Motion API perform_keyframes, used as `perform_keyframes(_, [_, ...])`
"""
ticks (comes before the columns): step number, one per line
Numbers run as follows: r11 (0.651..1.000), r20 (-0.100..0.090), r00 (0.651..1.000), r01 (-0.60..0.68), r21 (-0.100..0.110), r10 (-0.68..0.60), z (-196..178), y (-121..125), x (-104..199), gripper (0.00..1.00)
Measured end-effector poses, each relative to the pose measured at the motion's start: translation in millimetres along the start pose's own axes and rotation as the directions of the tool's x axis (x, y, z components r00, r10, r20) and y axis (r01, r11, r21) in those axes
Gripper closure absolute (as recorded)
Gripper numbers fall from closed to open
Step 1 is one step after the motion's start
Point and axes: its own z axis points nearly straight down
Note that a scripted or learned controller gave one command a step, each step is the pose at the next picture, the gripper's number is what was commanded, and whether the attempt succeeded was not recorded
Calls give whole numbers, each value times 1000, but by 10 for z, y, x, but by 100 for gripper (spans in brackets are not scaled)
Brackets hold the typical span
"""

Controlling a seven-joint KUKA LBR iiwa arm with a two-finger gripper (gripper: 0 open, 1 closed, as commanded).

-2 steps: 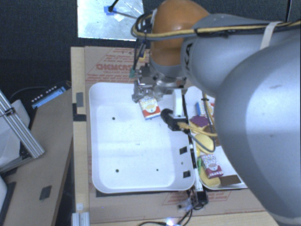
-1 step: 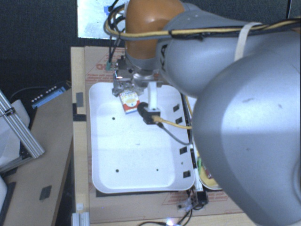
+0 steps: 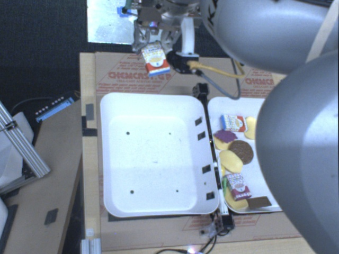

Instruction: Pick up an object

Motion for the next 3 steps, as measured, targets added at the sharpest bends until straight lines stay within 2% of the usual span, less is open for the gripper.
perform_keyframes(1, [1000,7,1000,0,28,0,536,-787,-5,100])
perform_keyframes(2, [1000,6,1000,-6,15,5,519,1,-24,100])
perform_keyframes(3, [1000,-2,1000,1,2,-1,-1139,-450,5,100])
